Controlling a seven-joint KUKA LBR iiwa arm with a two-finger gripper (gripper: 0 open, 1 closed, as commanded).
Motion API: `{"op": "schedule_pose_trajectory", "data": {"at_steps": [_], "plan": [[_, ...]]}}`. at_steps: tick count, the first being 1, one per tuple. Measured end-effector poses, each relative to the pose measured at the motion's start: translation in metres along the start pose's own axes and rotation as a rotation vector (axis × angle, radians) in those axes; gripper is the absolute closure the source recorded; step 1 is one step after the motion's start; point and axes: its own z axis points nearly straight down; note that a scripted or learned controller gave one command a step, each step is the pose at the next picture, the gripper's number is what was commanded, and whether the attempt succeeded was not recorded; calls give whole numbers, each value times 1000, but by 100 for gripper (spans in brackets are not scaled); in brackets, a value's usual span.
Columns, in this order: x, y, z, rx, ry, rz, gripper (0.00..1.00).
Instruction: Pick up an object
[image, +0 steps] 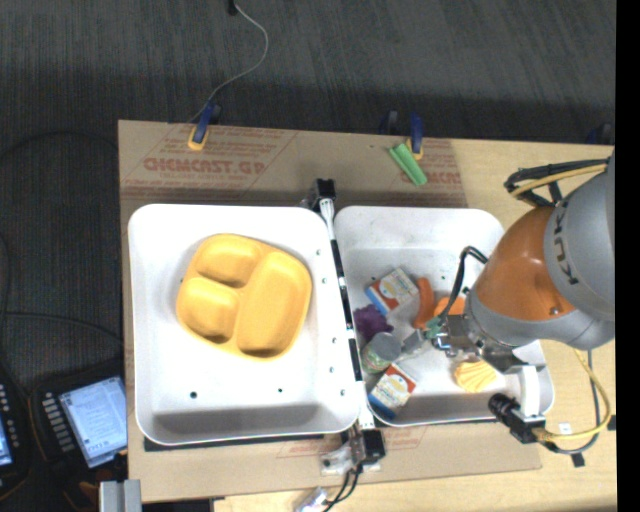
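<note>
The right bin (420, 225) holds a heap of small objects: a white and orange carton (392, 290), a purple piece (371, 320), a grey-green lump (383, 352), a small box with blue and orange print (391, 388), an orange piece (426, 298) and a yellow ridged item (474, 375). My gripper (442, 335) is low in this bin, at the right side of the heap, just above the yellow item. The grey and orange wrist covers the fingers.
The left bin (160, 400) holds a large yellow three-compartment tray (244, 294). A black divider clamp (340, 290) runs between the bins. A green clip (408, 163) and blue clips (203, 125) lie on the cardboard behind. Cables trail at the bench's right edge (560, 430).
</note>
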Motion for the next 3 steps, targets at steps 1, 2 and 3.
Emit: {"op": "schedule_pose_trajectory", "data": {"at_steps": [1, 2, 3], "plan": [[0, 2, -11, -3, 0, 0, 100], [0, 1, -11, -2, 0, 0, 0], [0, 2, -20, -2, 0, 0, 100]]}}
